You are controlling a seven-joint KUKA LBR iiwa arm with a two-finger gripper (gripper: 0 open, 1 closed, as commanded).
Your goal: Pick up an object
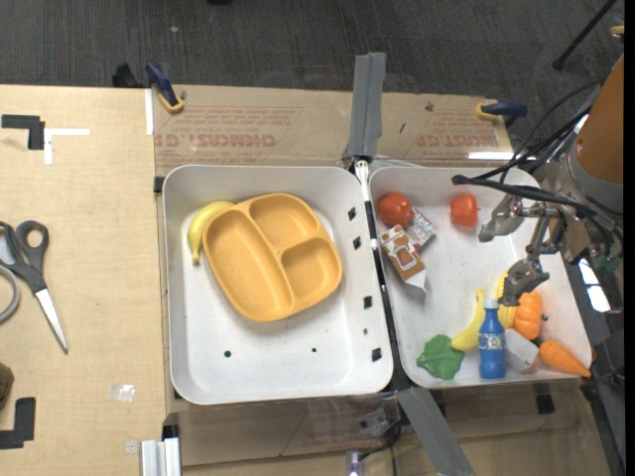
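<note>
Gripper (515, 288) sits over right bin (442, 266), near right side, just above small yellow toy (508, 315) & orange pumpkin (531, 312). Can't tell if open/closed. Blue bottle (491, 342) near edge.

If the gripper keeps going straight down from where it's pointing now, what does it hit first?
Most likely the orange toy pumpkin, which sits just under the gripper in the right bin. The yellow banana and blue bottle lie close beside that line, and depth is hard to judge from this slanted view.
</note>
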